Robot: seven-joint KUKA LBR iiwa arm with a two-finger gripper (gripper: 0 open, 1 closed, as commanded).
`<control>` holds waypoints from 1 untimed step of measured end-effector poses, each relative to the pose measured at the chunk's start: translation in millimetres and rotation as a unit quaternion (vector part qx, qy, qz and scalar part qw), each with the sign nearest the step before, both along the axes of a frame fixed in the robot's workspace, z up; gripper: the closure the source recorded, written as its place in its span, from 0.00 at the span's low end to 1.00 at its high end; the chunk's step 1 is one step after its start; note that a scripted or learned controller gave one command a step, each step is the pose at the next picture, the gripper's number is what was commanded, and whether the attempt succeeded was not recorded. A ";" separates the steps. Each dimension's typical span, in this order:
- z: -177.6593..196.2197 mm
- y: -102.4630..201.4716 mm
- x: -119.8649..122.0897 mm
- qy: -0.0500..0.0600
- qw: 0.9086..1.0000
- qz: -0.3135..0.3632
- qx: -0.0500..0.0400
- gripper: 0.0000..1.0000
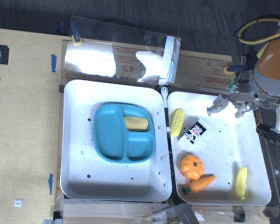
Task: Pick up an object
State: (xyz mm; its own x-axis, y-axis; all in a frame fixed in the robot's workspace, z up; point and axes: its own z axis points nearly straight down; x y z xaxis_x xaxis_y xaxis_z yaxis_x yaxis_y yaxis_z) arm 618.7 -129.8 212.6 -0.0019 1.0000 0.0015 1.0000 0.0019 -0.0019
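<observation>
Yellow corn cob (177,122), bumpy, upright along bin (220,195) edge

Arm is reaching in from the right, orange band showing above the wrist. Gripper (227,106) is hanging with its two fingers (216,107) spread apart, holding nothing.

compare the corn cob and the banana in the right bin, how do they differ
The corn cob lies at the right bin's left wall, near the divider; the banana lies near its right wall, lower in the view. The corn cob looks thicker with a ridged, kernelled surface; the banana looks slimmer and smooth. Both are yellow, lie roughly lengthwise up the view, and sit apart from the gripper.
</observation>
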 end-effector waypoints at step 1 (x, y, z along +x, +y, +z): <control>-28.8 79.3 -21.1 0.001 0.997 0.078 0.000 0.00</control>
